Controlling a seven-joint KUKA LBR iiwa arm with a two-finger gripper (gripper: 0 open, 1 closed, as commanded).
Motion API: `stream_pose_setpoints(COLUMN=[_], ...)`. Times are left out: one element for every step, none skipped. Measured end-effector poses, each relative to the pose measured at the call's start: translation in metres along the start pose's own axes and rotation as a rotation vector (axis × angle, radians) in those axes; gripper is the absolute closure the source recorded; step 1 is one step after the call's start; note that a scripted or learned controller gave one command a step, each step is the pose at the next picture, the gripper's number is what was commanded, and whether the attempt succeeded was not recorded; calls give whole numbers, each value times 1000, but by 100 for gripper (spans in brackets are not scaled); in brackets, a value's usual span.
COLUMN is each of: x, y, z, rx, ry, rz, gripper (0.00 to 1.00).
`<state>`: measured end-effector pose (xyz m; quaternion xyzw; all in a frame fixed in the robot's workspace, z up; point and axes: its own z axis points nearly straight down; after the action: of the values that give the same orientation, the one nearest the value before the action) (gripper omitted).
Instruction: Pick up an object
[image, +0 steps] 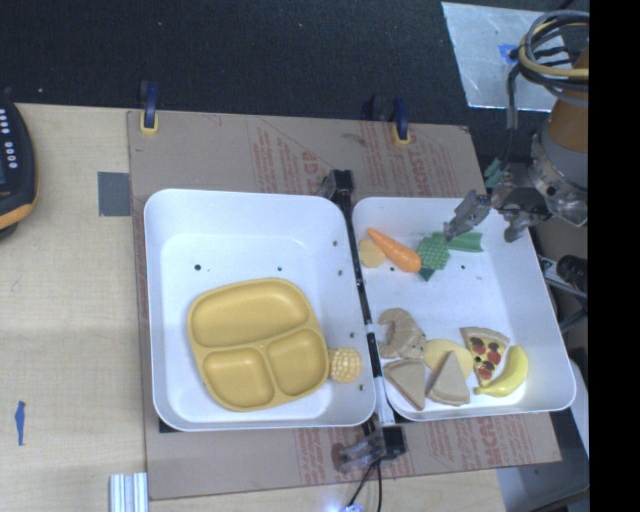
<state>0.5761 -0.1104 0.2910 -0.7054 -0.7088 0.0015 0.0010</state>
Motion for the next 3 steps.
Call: stream_pose_setpoints(x=[-16, -87, -6], y=[7, -81, -28], z=[172, 202, 199], rx=[15, 9, -4], ry=[2, 0, 3], rz=[1, 10, -8], gripper=[0, 0, 0])
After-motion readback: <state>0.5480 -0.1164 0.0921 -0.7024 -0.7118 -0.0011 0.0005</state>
